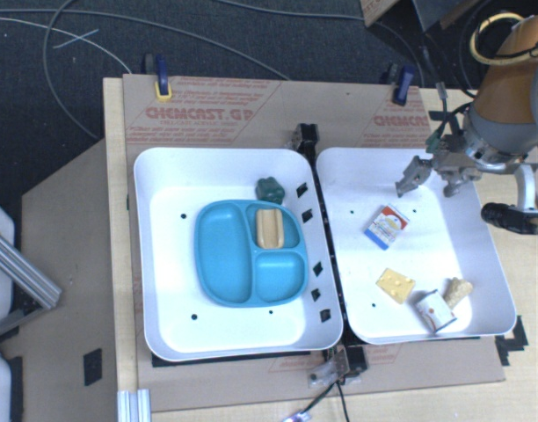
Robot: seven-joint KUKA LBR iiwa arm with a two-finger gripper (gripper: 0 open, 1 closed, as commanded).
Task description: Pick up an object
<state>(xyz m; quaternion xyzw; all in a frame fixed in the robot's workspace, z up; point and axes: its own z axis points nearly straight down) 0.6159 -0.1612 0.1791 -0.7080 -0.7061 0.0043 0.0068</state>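
Both white bins, the left bin (163, 262) and the right bin (480, 271), look like smooth moulded plastic with a soft sheen. The blue divided tray (221, 258) is smooth plastic too, slightly glossy. The surface (207, 108) under them looks like a matt tan board with red print, brown along its edges. The small blue and white packet (385, 227) looks like printed paper or card. The yellow wedge (395, 285) has a matt, pitted face like a toy cheese. The end effector (432, 180) looks like dull grey metal, and the arm casing (506, 90) above it has a smooth orange finish.
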